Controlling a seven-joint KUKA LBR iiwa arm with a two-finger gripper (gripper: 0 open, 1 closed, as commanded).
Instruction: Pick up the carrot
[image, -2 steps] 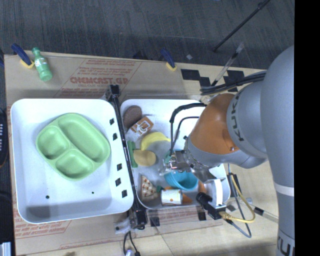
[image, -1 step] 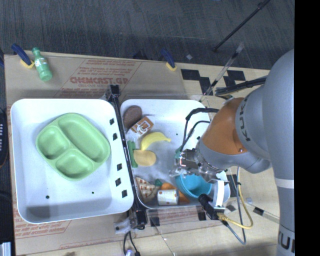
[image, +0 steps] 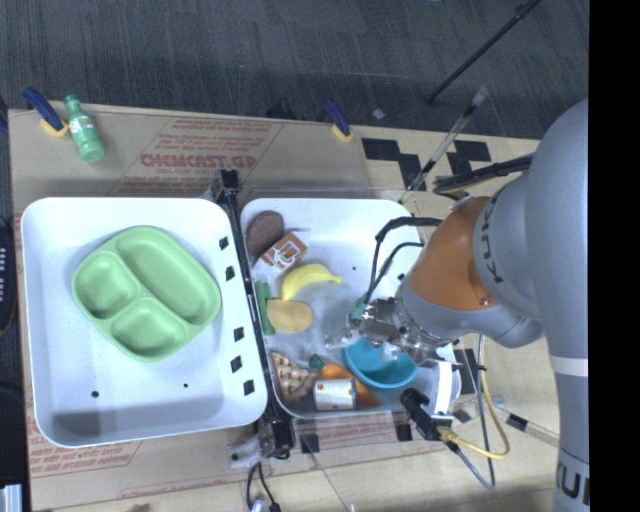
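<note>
Hand (image: 372, 322) low in right bin (image: 330, 212), above blue bowl (image: 380, 366); its opening and any hold cannot be made out. Carrot (image: 334, 373) at the bowl's 9 o'clock, touching it, near the bin's 6 o'clock wall. Banana (image: 306, 279) at the hand's 10 o'clock.

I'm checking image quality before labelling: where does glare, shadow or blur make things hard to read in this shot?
Camera view: the right bin's white floor glares around the banana; the arm covers part of the blue bowl; the carrot is a small, soft orange patch; the left bin's near corner is shadowed.
</note>
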